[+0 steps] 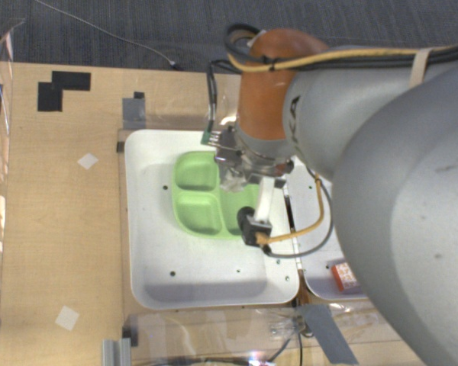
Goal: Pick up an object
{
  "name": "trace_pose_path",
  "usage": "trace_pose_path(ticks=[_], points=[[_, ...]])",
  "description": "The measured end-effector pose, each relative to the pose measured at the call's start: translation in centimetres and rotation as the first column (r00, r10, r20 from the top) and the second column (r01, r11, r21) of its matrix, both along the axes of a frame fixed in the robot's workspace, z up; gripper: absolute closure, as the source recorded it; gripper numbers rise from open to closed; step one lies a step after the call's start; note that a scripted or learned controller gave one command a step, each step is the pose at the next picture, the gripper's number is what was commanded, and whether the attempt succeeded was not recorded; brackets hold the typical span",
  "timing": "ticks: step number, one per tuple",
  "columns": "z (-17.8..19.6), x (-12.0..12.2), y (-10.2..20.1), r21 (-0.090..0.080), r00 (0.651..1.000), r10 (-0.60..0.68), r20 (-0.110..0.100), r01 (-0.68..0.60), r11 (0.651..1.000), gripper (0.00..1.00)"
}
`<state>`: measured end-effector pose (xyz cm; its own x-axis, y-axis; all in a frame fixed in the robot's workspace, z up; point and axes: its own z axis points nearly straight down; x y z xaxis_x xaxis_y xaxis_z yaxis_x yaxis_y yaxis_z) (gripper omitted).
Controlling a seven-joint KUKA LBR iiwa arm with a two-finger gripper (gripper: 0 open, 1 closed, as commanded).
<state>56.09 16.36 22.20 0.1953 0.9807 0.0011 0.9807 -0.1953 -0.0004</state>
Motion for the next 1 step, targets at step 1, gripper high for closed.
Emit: trace_pose_path(ticks=[1], points=[[1.37,-5.74,5.77,0.001,0.988,-0.154,0.000,0.154,0.988,1.00]])
